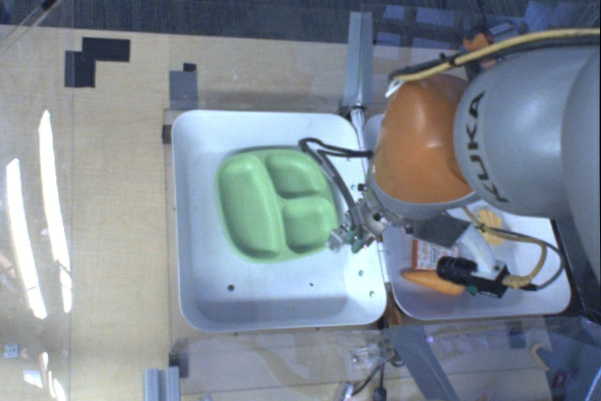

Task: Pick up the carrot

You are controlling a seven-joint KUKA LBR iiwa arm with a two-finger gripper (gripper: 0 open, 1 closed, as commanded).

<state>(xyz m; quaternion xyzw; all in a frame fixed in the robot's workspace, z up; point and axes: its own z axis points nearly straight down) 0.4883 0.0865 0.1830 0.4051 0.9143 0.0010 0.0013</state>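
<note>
The gripper (pixel 350 235) hangs over the left bin's (pixel 188 202) right edge beside the green tray (pixel 272 202) (grip state unreadable), so it should shift right toward the carrot (pixel 430 280), lying in the right bin (pixel 554 296).

- The arm (pixel 526 127) ran off the right edge and hid most of the right bin (pixel 554 296).
- The carrot (pixel 430 279) showed only partly, a black cable end across its right end.
- The gripper (pixel 352 235) was too small to read its fingers.
</note>
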